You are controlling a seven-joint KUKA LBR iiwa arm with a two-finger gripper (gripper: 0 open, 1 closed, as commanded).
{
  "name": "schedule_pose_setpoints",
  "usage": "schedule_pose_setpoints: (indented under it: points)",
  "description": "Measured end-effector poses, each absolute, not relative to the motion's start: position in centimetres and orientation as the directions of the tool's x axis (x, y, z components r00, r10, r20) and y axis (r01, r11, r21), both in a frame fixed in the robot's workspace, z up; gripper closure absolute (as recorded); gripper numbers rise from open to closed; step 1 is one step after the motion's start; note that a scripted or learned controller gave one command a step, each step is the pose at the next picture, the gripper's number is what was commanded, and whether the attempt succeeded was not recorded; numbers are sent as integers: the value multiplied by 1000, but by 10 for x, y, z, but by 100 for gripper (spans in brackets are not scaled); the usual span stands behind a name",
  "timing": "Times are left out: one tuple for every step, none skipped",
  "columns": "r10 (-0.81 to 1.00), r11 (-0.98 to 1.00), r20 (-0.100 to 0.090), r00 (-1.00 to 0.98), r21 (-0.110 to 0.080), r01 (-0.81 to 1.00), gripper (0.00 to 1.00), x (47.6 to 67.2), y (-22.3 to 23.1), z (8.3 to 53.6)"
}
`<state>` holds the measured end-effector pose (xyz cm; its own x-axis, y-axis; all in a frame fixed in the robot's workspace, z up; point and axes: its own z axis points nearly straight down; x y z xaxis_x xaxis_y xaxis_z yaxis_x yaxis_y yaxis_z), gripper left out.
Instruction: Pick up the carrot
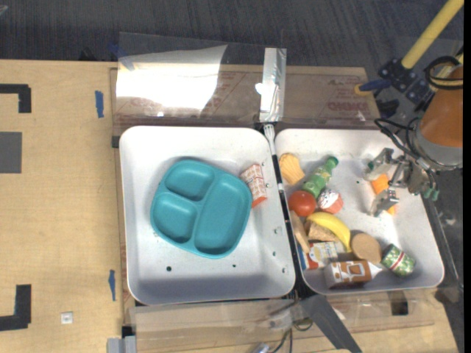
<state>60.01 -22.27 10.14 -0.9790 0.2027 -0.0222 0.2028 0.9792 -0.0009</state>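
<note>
Even overhead light, moderately bright; strong glare on clear plastic sheet (173,79) behind bins; soft faint shadows; slight overall softness, coarse grain.

Right bin (430,230) right side bare beside carrot (380,184); bottle (321,175), banana (330,226) crowd left.

I see white bins (132,197), a teal plate (200,207), a yellow banana (331,226), a red tomato (302,202), an orange carrot (379,184), a green bottle (321,175), my arm's orange band (445,116)
</note>
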Motion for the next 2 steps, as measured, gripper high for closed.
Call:
schedule_pose_setpoints:
  points:
    - [218, 976, -9, -976, 1, 218, 0, 619, -223, 88]
    - [218, 976, -24, -976, 0, 218, 100, 623, -223, 102]
